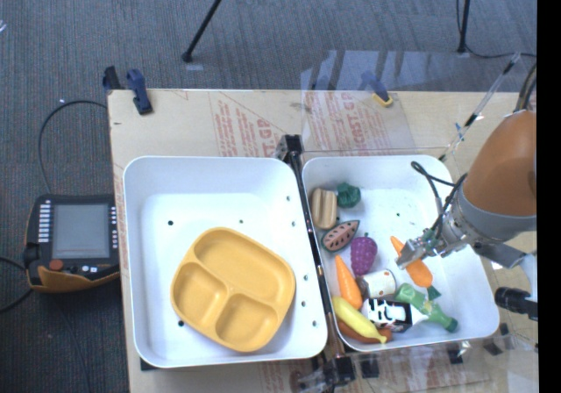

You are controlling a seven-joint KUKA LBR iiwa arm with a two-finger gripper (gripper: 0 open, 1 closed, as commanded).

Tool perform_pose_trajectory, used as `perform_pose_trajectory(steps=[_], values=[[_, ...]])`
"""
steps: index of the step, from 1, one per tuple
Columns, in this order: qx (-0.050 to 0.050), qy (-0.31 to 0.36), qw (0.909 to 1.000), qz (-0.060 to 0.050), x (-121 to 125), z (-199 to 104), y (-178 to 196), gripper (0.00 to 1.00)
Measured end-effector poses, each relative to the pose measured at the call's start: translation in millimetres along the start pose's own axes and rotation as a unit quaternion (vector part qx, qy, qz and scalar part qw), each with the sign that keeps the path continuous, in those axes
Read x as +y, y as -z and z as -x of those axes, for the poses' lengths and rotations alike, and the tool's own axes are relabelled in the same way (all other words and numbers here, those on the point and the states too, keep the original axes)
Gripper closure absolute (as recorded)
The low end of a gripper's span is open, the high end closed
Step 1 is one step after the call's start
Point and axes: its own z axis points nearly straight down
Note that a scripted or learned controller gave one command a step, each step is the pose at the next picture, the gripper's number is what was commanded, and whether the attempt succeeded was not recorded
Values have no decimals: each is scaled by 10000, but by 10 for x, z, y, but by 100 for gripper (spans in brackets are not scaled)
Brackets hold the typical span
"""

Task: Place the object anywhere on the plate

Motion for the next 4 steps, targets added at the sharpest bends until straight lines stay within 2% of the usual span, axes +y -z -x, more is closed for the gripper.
perform_pose_trajectory(steps=[1,2,3,4], values=[[24,-651,9979,-20,-19,-823,292,100],[-5,-465,9989,21,714,-1168,1051,100],[15,-528,9986,-65,851,-1848,384,100],[2,-530,9986,-39,860,-1835,411,0]])
